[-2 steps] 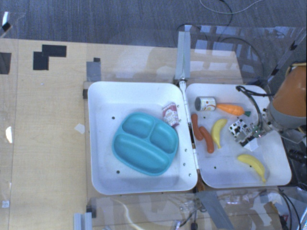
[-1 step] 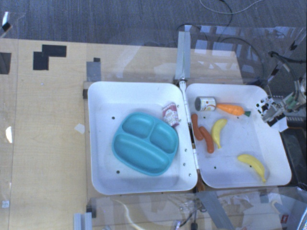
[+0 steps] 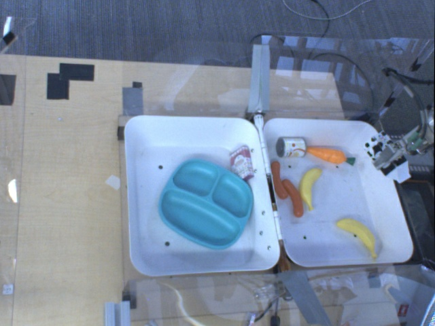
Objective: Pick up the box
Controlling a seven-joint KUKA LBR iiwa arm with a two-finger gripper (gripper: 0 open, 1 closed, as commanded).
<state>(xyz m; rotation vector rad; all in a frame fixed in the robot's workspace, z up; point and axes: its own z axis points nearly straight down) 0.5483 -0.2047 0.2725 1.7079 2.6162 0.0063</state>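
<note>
Camera view: can make out the small red-and-white box [image 3: 241,163] leaning tilted at the right wall of the left bin [image 3: 136,182], just beside the blue divided plate [image 3: 204,206]. Cannot tell how far the jaws stand open, out by the right bin's [image 3: 401,250] right rim, well apart from the box; see nothing held. Could well strike wall or plate while closing in so tight a corner; might pinch an edge and lose it, or stop short at the can [image 3: 292,147].
</note>
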